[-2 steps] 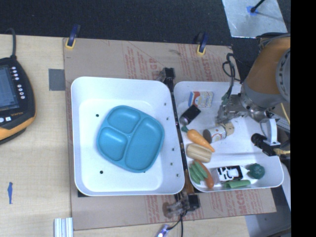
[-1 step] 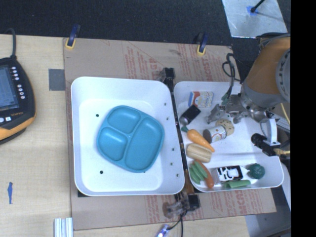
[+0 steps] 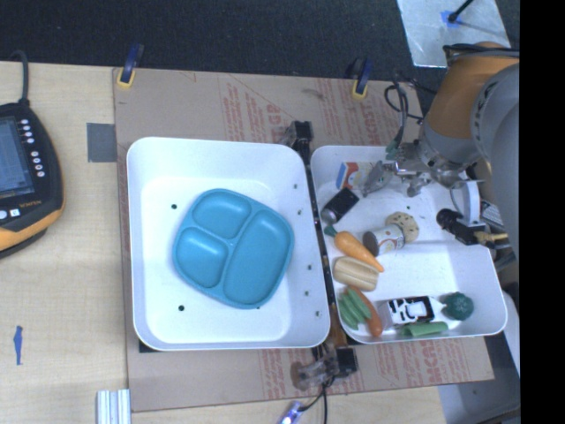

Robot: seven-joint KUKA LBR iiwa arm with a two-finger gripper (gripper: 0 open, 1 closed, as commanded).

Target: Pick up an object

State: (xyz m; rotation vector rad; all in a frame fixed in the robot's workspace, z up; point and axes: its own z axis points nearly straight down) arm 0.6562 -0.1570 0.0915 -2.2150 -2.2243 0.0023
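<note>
Hovering over the right bin's far corner, the hand holds nothing visible; its spread cannot be told. Carrot nearby lies untouched; picking remains undone.

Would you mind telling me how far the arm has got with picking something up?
Done: the gripper has reached the far end of the right bin. In hand: apparently nothing; whether its fingers are open or shut is unclear. Left: the whole pick. The carrot, bread roll, broccoli and other items lie in the bin, and the blue plate sits in the left bin.
</note>
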